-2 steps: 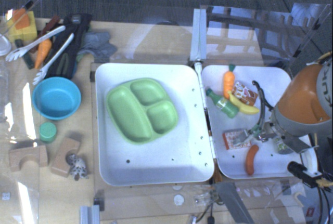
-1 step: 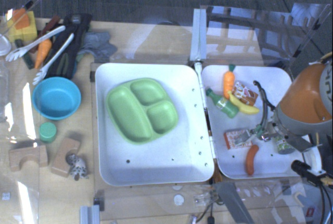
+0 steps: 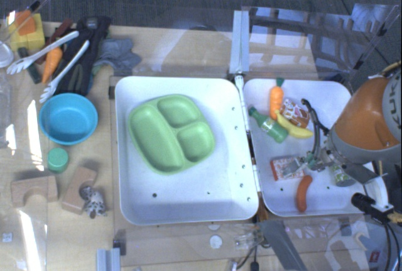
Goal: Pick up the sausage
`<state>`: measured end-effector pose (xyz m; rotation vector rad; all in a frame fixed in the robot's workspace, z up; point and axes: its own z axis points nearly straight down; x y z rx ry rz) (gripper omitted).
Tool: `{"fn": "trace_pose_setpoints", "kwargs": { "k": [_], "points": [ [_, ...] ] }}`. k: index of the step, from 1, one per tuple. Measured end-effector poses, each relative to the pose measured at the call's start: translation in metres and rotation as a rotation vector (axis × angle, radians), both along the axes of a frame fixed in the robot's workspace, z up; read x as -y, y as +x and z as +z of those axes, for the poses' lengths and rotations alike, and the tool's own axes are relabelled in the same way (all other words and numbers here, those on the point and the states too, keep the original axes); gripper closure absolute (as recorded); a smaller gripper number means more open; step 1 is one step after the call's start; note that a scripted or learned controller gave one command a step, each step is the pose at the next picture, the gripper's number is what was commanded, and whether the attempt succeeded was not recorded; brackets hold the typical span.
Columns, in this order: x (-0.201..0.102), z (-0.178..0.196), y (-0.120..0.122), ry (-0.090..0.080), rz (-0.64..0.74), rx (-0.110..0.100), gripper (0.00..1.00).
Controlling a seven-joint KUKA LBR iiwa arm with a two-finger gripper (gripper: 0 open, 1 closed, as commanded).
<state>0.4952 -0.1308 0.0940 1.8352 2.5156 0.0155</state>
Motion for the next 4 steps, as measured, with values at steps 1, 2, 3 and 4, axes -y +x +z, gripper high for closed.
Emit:
{"fn": "trace_pose_setpoints", "kwargs": {
  "k": [1,2,3,4],
  "points": [
    [0.0044,-0.0007,-0.0017,0.014,-0.156,-0.008,0.0],
    [-0.002,-0.0004,-0.0013,0.003,-0.104,-0.002,0.0],
    [0.008,0.0,0.0003,0.01,-0.055,-0.003,0.0],
    [0.0052,0.0002,0.001,0.001,0.021,0.002,0.0]
  ]
}}
